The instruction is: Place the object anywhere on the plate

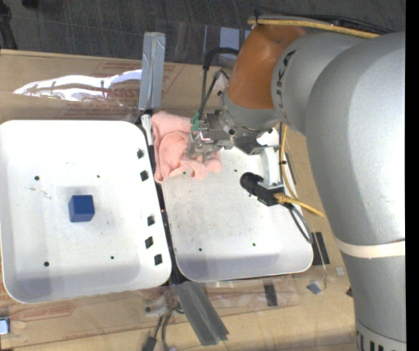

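Note:
A crumpled pink cloth [171, 146] lies in the far left corner of the right bin [231, 232]. My gripper [204, 143] hangs low over the cloth's right side, at or just above its surface. The grey arm with its orange band [264, 64] comes in from the right and hides the bin's far right part. A small blue cube [82, 208] rests on the floor of the left bin [19, 159], well apart from the gripper.
A black cable fitting [257, 186] and a yellow cable hang from the arm over the right bin's right side. Grey tape strips hold the bins at the back and the front. Cardboard lies under both bins.

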`<state>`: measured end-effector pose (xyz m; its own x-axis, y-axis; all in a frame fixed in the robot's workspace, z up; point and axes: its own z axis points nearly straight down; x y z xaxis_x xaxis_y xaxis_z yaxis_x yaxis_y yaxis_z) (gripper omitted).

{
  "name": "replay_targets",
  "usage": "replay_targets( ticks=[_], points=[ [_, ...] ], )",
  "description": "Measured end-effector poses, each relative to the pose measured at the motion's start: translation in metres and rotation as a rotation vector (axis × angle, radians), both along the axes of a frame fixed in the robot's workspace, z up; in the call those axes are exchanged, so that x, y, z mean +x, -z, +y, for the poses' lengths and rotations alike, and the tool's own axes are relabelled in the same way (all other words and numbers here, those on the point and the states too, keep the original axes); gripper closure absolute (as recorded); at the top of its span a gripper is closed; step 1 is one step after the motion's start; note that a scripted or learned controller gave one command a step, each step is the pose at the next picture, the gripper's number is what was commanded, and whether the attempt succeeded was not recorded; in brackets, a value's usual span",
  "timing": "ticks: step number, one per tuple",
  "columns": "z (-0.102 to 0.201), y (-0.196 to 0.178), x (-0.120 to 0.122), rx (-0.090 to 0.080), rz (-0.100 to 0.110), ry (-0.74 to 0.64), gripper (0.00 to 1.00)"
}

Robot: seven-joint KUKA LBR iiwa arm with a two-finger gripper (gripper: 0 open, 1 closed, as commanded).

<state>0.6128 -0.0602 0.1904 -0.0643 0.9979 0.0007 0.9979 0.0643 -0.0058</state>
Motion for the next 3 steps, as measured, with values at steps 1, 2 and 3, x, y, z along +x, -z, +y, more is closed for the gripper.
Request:
replay_targets(
  ticks=[1, 2, 3],
  points=[
    [0.001, -0.04, 0.0, 0.0, -0.001, -0.007, 1.0],
    [0.045, -0.048, -0.017, 0.001, 0.0, -0.414, 1.0],
    [0.092, -0.035, -0.033, 0.003, 0.0, -0.821, 1.0]
  ],
)
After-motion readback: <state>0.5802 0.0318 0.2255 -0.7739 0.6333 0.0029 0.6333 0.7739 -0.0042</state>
